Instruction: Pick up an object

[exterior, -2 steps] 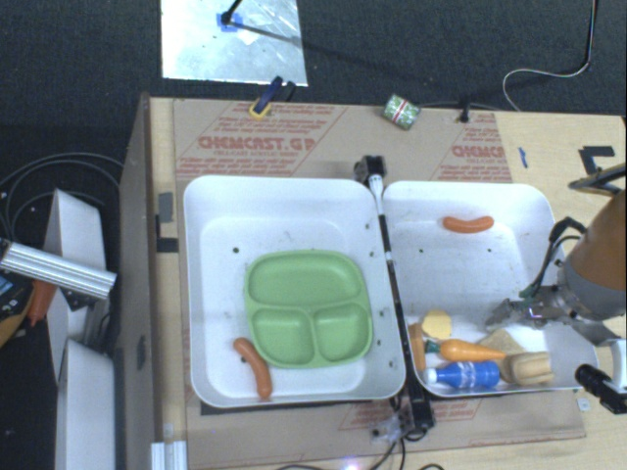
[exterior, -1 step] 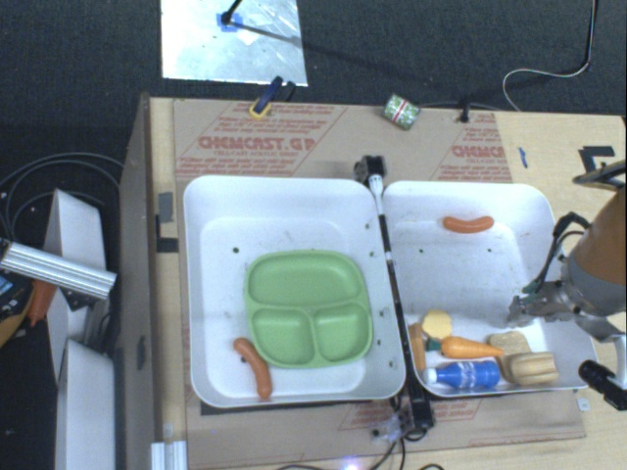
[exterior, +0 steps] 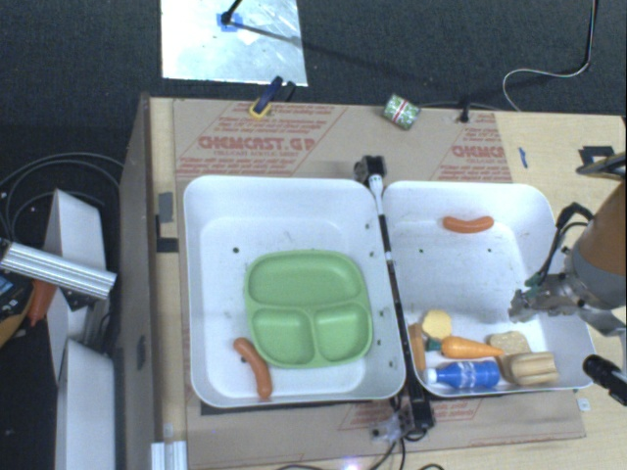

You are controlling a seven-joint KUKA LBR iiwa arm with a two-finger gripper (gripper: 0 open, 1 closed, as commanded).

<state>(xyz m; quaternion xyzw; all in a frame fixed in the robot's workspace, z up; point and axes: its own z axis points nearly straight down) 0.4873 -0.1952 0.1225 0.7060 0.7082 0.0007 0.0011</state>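
Observation:
In the right bin (exterior: 529, 204), a cluster of toy food lies along the near wall: a yellow round piece (exterior: 436, 323), a carrot (exterior: 468, 347), a blue bottle (exterior: 467, 373) and two bread-like pieces (exterior: 508, 342) (exterior: 532, 367). An orange sausage (exterior: 467, 224) lies alone near the bin's far side. The arm comes in from the right edge. My gripper (exterior: 526, 305) hangs over the right part of this bin, just above and to the right of the upper bread piece. I see nothing held in it.
The left bin (exterior: 211, 223) holds a green divided tray (exterior: 309, 306) and a second orange sausage (exterior: 255, 365) at its near left. A small green can (exterior: 401, 111) and a cable lie on the cardboard behind the bins.

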